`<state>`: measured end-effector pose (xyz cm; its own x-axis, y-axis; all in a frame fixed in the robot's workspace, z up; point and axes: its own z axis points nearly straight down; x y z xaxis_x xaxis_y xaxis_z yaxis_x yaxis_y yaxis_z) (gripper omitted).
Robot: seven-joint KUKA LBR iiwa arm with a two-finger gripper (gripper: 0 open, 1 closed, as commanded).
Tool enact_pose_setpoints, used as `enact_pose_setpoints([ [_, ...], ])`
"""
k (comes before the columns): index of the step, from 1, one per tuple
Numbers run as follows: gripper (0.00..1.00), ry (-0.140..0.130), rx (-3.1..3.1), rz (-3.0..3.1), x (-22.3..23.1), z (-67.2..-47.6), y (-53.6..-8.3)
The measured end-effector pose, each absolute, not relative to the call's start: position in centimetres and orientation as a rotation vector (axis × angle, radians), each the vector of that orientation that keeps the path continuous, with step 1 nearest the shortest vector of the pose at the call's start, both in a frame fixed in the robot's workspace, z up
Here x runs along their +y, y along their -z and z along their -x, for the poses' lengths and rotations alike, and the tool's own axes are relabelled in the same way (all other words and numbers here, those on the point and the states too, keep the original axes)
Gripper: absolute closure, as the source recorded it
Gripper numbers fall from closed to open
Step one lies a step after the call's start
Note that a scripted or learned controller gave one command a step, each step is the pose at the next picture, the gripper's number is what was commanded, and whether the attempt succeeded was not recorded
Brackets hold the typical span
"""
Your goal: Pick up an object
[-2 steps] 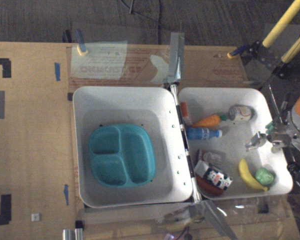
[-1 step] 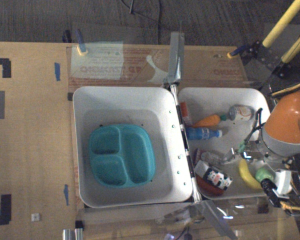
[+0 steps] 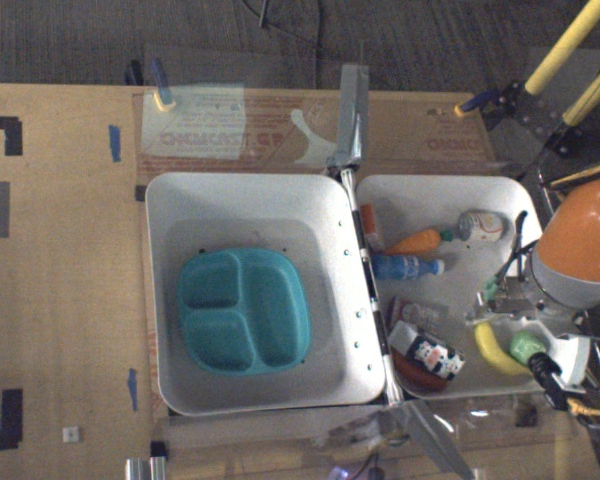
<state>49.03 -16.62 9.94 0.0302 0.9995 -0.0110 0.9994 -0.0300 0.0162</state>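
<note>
On the left lies the wooden bench (image 3: 60,268), marked with strips of blue tape and black squares. Next comes the left bin (image 3: 170,208), shallow and white, with a teal divided plate (image 3: 243,310) lying flat on its floor, three compartments facing up. A metal divider (image 3: 352,118) runs between the two bins at the top edge.

The right bin (image 3: 430,190) holds a clutter of small things. Along its left wall stands a thin orange-capped item, too blurred to name. Just right of it a blue bottle (image 3: 405,266) lies on its side, and above that an orange carrot (image 3: 417,241) lies slanted, its tip near a grey can (image 3: 482,226) resting on its side. Lower down, a small black-and-white carton (image 3: 430,353) lies tilted over a dark red bowl (image 3: 420,374) at the bin's front edge. Further right a yellow banana (image 3: 495,351) curves along the floor, with a green round object (image 3: 526,348) just beside it.

The arm (image 3: 580,243) comes in at the right edge, its orange band over the bin's right side. The gripper (image 3: 505,303) hangs near the banana, above the bin floor; whether the jaws are wide or closed I cannot tell, and nothing shows clearly between them
</note>
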Motion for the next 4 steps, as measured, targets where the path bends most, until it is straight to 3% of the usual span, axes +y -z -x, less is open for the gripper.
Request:
enact_pose_setpoints([
  [1, 1.00, 0.001, 1.999, -2.425, -4.5, -49.4, -18.4],
  [2, 1.00, -0.001, 2.127, -2.309, -11.7, -53.1, -34.7],
  [3, 0.00, 0.000, 2.130, -2.307, -11.5, -53.1, -34.7],
  [4, 0.00, 0.001, 2.269, -2.174, -5.7, -48.8, -22.4],
])
